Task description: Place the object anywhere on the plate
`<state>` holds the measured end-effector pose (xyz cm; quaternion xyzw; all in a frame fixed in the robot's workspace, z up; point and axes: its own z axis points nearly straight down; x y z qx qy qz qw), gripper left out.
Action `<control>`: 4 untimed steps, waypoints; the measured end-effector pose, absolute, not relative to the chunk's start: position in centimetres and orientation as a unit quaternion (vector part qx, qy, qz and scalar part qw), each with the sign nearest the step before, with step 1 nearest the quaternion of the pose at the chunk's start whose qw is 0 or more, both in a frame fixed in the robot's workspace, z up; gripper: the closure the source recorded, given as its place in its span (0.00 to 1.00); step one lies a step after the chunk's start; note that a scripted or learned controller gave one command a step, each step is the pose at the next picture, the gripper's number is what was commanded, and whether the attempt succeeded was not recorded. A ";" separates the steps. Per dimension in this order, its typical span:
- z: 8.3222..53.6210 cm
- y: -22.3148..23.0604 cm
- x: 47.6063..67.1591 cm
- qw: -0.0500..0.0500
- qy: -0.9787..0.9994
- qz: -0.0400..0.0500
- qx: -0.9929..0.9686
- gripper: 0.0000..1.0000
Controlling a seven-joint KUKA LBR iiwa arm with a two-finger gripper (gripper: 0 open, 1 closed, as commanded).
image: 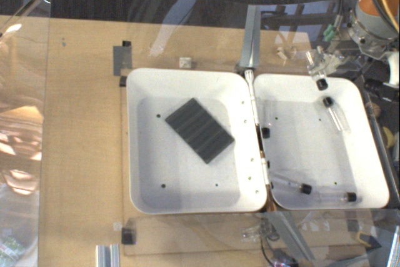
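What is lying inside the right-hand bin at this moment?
The right bin holds clear tubes with black caps: one near the top, two along the bottom. Nothing covers them.

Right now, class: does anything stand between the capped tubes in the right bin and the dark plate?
Only the two bins' adjoining rims, which run between the tubes and the plate; a carry would likely need to clear them.
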<state>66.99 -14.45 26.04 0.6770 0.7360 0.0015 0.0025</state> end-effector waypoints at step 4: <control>22.0 -19.9 67.2 0.005 0.703 0.002 0.711 1.00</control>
